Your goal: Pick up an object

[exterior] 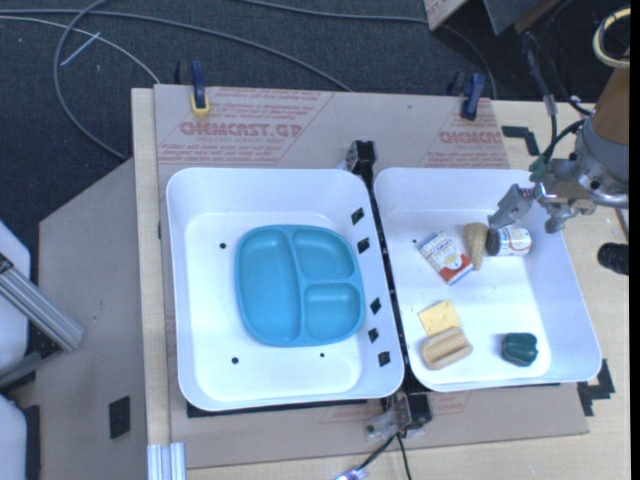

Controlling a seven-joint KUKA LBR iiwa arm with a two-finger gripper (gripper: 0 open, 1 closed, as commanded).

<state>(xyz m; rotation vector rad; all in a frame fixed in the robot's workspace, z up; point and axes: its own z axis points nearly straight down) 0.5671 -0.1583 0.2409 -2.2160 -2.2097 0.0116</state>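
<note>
Camera view is showing the gripper (pixel 522 213) hovering over the right bin (pixel 575 298), fingers spreading apart, with a small can (pixel 513 240) lying just below them beside a tan piece (pixel 475 245).

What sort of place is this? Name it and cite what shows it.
Probably a robotics lab's grasping test bench: two white bins clamped to a board, a robot arm reaching in, toy food as pick targets, and loose cables on the floor.
</note>
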